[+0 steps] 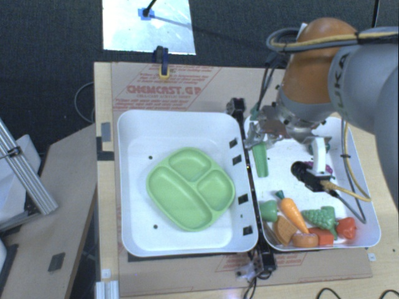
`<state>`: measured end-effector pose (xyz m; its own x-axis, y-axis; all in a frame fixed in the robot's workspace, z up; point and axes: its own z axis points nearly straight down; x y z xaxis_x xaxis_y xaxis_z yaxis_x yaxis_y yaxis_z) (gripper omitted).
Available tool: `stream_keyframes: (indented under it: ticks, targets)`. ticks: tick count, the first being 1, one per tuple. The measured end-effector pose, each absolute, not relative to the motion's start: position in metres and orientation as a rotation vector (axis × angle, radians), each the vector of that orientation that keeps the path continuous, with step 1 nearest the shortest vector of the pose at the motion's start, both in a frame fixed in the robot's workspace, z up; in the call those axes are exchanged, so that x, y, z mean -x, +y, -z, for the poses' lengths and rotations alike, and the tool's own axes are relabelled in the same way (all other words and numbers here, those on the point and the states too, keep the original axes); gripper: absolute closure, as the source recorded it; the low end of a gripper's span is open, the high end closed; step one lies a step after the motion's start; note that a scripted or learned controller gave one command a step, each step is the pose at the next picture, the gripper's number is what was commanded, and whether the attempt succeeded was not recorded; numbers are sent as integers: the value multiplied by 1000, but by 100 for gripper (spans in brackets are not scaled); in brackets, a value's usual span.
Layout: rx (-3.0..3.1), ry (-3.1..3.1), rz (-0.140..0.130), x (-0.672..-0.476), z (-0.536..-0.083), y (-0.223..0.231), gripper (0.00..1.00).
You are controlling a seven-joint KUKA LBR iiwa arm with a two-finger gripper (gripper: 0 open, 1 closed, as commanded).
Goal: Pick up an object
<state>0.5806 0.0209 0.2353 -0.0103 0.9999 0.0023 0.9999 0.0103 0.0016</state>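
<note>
Gripper (258, 144) closed narrowly on a green stick-shaped toy (260, 164), above the left edge of the right bin (369, 228).
The green stick-shaped toy hangs upright from the gripper, its top between the fingers and its lower end pointing down just beside the wall the two bins share. Nearer the camera than the gripper, on the floor of the right bin, lies a cluster of toy food: a green rounded piece (269, 211), a carrot (289, 208) touching it, an orange chunk (285, 230), a knobbly green vegetable (320, 217) and a red tomato (347, 228) farthest out to the gripper's right. To the gripper's left sits the left bin (126, 167), holding a green divided plate (190, 189). Both bins rest on a tan surface (78, 167).
</note>
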Motion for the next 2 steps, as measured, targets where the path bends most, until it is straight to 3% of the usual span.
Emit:
stream_keyframes:
  ticks: [1,2]
  targets:
    - [2210,-2231,3,-580,-228,63,100]
    - [2221,-2221,-2,-561,-224,57,100]
